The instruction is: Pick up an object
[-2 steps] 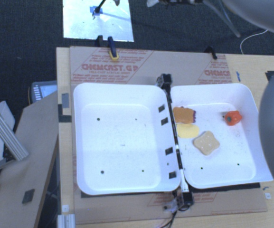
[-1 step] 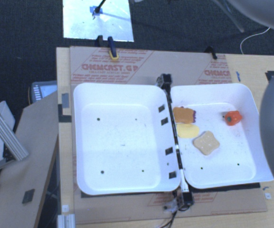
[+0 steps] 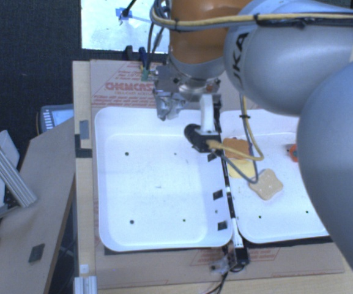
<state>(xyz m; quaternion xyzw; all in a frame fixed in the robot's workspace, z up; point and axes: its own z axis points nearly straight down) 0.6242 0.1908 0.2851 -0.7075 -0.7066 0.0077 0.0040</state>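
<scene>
- Hovering at the far rim of the left bin, the one gripper hangs with nothing visibly in its grasp; whether it is apart or together cannot be told from this angle.
- Two white bins sit side by side, touching along their inner edges, on one cardboard sheet with red lettering.
- Three loose things can be counted, all in the right bin, well apart from the gripper.
- One tan square piece lies flat near the bin's middle.
- One orange rounded piece lies near the inner edge.
- One small red-orange piece shows partly, cut off by the grey arm.
</scene>
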